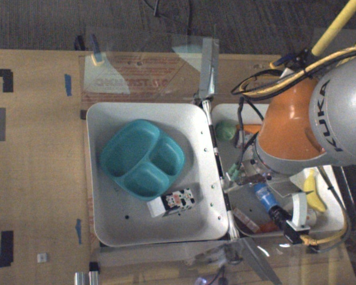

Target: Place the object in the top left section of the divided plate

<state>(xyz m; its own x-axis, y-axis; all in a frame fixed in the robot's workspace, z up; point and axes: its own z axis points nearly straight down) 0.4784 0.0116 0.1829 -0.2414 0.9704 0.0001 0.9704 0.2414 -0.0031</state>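
The arm [296,123] is hanging over the right bin [338,218]; whether anything is gripped cannot be told. A small carton [172,202] is lying beside the teal divided plate [142,158] in the left bin [107,218].

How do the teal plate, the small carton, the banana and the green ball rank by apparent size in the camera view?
1. teal plate
2. small carton
3. banana and green ball: both partly hidden by the arm, so unranked.

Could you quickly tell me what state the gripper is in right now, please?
Gripper: cannot be told; the arm hangs over the right bin, and nothing is seen held.
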